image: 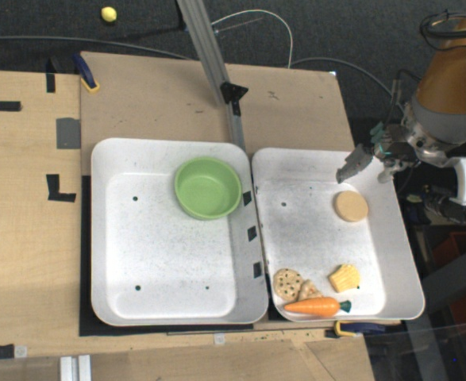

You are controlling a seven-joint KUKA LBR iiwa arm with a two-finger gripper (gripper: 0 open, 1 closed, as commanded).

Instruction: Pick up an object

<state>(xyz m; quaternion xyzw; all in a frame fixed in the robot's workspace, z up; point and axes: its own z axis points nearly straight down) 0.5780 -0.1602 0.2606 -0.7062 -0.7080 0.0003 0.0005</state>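
My gripper (368, 170) hangs over the upper right corner of the right bin (296, 173), open, with nothing between its fingers. Just below it a round tan disc (350, 206) lies on the bin floor, apart from the fingers. At the front of the same bin sit a yellow wedge (344, 277), a brown cookie (286, 281) and an orange carrot (316, 307). A green bowl (208, 187) stands in the left bin (121, 244), near its back right corner.
A grey metal bar (205, 34) slants down from the top to the gap between the bins. Cables run across the dark floor behind the bench. A small yellow ball (109, 13) lies far back left.
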